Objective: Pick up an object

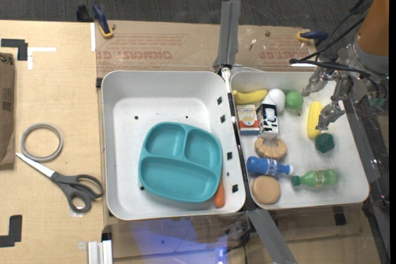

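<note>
1. Starting at your far left: tape roll (pixel 41 141) and scissors (pixel 65 181) sit on the bench, well away from the action.
2. Left bin (pixel 117 151) next — it carries a teal divided plate (pixel 181 162), with a carrot (pixel 219 196) lying just beside the plate's right edge, against the bin wall.
3. Now the right bin (pixel 356 191), and it's crowded: banana (pixel 250 96), small box (pixel 247 119), white ball (pixel 275 98), green ball (pixel 294 100), blue bottle (pixel 268 166), green bottle (pixel 317 178), all lying loose.
4. Here's what matters to you: the corn cob (pixel 314 119) lies with its long axis running up and down the picture, in the right bin's upper right part.
5. The gripper (pixel 330 113) sits just right of that cob, one fingertip close by or touching its lower end; I can't tell which.
6. The dark green lump (pixel 324 143) lies just below the fingertip, nearly as close.
7. The fingers look spread apart, and nothing sits between them, so you're holding nothing.
8. My read: the cob is your nearest target, a small shift left would straddle it across its narrow width.
</note>
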You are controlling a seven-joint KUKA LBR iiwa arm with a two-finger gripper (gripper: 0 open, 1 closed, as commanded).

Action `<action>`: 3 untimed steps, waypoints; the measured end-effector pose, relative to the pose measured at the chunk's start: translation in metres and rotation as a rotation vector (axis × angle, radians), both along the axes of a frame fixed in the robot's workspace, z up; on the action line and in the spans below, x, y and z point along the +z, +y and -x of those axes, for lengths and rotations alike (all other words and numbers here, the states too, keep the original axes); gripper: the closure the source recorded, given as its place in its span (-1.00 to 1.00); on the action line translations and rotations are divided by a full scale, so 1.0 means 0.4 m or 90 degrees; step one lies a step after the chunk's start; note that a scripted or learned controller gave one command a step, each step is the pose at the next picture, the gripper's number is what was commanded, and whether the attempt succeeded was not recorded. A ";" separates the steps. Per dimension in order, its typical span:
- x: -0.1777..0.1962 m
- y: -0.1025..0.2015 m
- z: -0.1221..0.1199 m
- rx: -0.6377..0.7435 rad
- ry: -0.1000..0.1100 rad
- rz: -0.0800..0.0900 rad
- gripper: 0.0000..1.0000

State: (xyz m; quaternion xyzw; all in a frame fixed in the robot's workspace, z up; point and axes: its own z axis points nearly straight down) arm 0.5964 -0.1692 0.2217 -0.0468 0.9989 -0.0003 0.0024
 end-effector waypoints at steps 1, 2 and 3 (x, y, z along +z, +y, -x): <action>-0.321 -0.098 -0.096 0.091 -0.001 0.001 -1.00; -0.321 -0.131 0.017 0.048 0.000 0.000 -1.00; -0.294 -0.128 0.012 0.050 -0.003 0.001 1.00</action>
